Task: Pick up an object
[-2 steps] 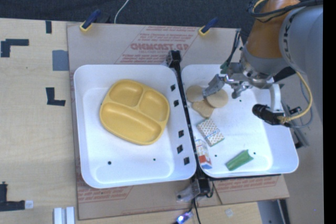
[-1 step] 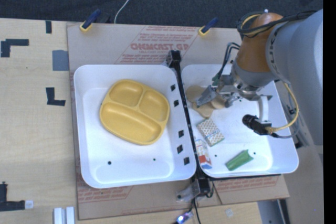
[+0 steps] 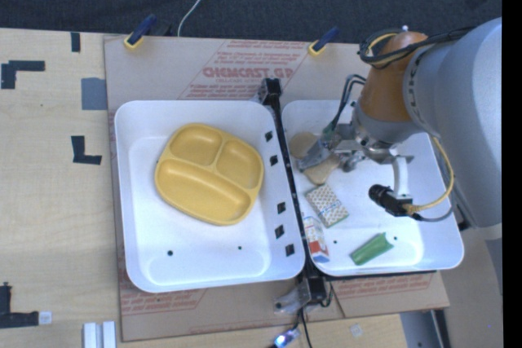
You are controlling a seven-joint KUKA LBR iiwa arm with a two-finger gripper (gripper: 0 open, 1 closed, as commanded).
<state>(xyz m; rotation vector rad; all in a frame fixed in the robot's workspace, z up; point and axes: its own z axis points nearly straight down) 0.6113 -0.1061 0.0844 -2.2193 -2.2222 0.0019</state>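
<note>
Gripper [image 3: 318, 157] sits low in the right bin [image 3: 432, 253], over a tan object [image 3: 314, 167] by the divider; can't tell the fingers' state. Patterned box [image 3: 327, 204], green block [image 3: 371, 248] lie apart; yellow divided plate [image 3: 210, 173] in left bin [image 3: 139, 257].

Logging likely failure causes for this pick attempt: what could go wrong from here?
The gripper is low in the right bin, close to the divider by a tan object; it might scrape the wall or pinch only an edge. The patterned box lies just below and could get nudged. The small red and white packet sits tight against the divider, leaving little finger room. The green block looks easier.
</note>
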